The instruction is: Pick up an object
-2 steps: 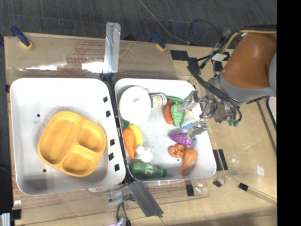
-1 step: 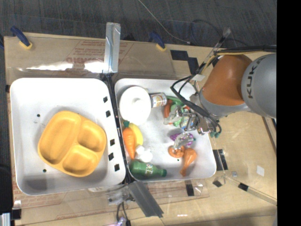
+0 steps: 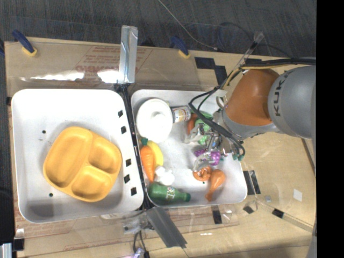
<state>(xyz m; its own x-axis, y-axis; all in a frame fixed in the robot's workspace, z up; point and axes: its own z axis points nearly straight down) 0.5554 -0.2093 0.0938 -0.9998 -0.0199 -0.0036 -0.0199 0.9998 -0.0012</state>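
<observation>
Beneath my gripper (image 3: 207, 144) toys (image 3: 206, 157) lay crowded; jaw state could not be told; neighbours might jam a clean grasp.

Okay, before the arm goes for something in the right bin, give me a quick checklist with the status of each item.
1. Gripper over the right bin, where the objects are: ok.
2. Grip state: cannot tell, the wrist and cables hide it.
3. Object already held: cannot tell.
4. Target standing apart from its neighbours: not ok; the purple toy and the orange toy crowd together just below the gripper.
5. Easier picks elsewhere: ok; the carrot and the green bottle lie in the open by the bin's left wall.
6. Left bin: holds the yellow tray.
</observation>
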